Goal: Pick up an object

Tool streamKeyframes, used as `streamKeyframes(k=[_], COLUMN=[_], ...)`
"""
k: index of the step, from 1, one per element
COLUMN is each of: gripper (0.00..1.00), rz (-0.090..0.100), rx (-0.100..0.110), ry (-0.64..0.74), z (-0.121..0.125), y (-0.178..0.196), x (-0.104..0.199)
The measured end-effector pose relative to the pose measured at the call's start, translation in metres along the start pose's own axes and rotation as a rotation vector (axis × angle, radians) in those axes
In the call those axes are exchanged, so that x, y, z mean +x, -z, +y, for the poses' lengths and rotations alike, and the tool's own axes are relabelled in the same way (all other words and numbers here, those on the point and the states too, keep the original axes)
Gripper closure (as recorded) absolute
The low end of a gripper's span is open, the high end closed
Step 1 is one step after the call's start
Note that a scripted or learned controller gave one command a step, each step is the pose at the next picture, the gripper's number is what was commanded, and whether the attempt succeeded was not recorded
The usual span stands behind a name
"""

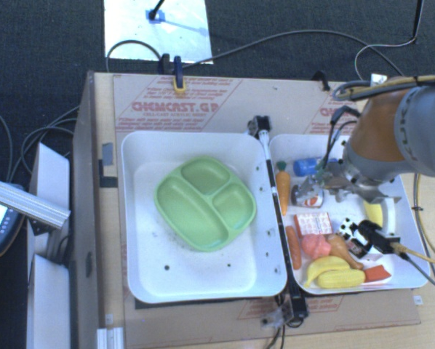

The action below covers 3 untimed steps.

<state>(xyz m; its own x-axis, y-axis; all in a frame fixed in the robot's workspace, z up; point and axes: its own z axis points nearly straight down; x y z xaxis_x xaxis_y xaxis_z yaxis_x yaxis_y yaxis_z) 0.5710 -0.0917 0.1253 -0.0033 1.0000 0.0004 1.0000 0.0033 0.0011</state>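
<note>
The right bin (414, 282) holds several toy foods. My gripper (310, 193) hangs low over that bin's upper left part, just above a small red and white item (314, 201) that it partly hides. An orange carrot (282, 184) lies left of the gripper, along the bin's wall. Just behind the gripper is a blue object (305, 167). In front of it lies a red and white checkered box (314, 224).
A green divided plate (205, 203) sits in the left bin (152, 267). Near the right bin's front lie a pink piece (316, 247), a yellow banana (332, 273), an orange-red piece (377, 273) and a long orange stick (294, 247). Another yellow piece (375, 213) lies under the arm.
</note>
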Motion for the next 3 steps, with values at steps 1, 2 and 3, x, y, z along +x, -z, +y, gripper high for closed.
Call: streamKeyframes(k=[1,2,3], gripper=[0.00,1.00,1.00], rz=[0.000,0.001,0.001], rx=[-0.005,-0.006,-0.002], ry=[0.000,0.002,0.002], z=[0.017,0.018,0.065], y=[-0.038,-0.029,0.059], x=[-0.007,-0.007,0.080])
